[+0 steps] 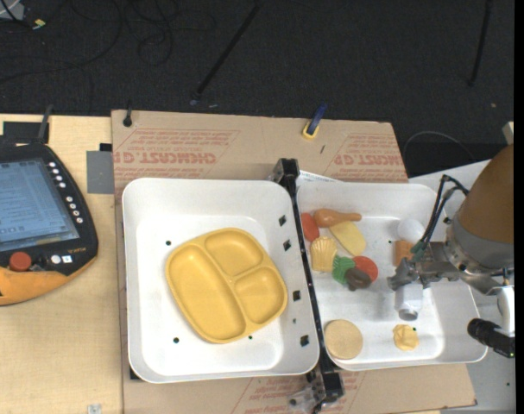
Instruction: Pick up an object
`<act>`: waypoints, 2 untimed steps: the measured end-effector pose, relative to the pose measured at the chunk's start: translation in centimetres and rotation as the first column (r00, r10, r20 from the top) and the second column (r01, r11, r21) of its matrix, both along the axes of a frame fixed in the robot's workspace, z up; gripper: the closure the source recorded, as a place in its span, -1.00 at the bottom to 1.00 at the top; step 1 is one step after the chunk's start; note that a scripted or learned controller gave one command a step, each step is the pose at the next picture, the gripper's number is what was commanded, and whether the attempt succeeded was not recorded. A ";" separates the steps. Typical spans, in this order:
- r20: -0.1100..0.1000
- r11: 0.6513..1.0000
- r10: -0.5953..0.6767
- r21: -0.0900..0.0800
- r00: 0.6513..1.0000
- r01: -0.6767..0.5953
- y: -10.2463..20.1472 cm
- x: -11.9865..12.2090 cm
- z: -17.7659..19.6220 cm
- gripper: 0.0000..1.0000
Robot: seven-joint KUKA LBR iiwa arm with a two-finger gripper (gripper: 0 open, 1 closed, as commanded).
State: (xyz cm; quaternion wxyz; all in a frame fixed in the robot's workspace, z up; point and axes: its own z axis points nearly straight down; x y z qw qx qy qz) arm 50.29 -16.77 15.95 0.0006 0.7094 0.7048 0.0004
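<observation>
The right bin (374,313) holds several toy foods. An orange carrot-like piece (335,218), a red piece (310,227), a yellow piece (350,238), a corn cob (322,254), a green piece (344,267) and a red-and-dark piece (362,272) cluster at its left. A tan round disc (344,338) lies at the front. A small yellow piece (406,336) sits just in front of my gripper (408,302), which hangs low over the bin's right half. A small orange piece (402,250) lies just behind the gripper. I see nothing held.
The left bin (158,205) holds a yellow divided plate (227,283). A teach pendant (28,222) lies on the bench at far left. A black divider (300,266) separates the bins. A yellow-and-blue clip (312,126) sits on the cardboard behind.
</observation>
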 end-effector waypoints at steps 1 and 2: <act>0.001 1.000 -0.005 -0.001 1.000 0.005 -1.1 -0.4 5.0 1.00; -0.001 1.000 0.002 0.000 1.000 -0.002 -1.2 -0.4 6.9 1.00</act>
